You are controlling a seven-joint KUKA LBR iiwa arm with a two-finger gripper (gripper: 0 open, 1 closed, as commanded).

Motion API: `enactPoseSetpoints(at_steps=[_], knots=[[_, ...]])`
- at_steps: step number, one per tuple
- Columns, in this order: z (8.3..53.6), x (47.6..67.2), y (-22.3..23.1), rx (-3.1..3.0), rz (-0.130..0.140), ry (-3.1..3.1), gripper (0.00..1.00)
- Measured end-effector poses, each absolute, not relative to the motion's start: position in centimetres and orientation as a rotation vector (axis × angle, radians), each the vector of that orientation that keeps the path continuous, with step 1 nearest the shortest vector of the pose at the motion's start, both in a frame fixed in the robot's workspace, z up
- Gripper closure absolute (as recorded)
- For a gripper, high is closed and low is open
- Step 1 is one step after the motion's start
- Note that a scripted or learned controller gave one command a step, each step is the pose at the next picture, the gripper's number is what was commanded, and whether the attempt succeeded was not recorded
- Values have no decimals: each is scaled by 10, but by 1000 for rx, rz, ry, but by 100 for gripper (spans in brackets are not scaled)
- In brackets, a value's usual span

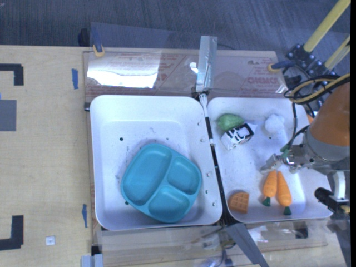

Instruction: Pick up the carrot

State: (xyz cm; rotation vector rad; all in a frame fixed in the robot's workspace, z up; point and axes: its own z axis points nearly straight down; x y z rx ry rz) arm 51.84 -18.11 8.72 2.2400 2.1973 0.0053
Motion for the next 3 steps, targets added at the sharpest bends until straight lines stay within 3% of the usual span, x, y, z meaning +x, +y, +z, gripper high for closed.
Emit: enactPoseSetpoints(at_steps=[1,2,3], knots=[[99,521,-183,2236,9,2189,100],[98,520,-182,2237,8,2191,0],[93,493,-199,2064,45,2360,0]])
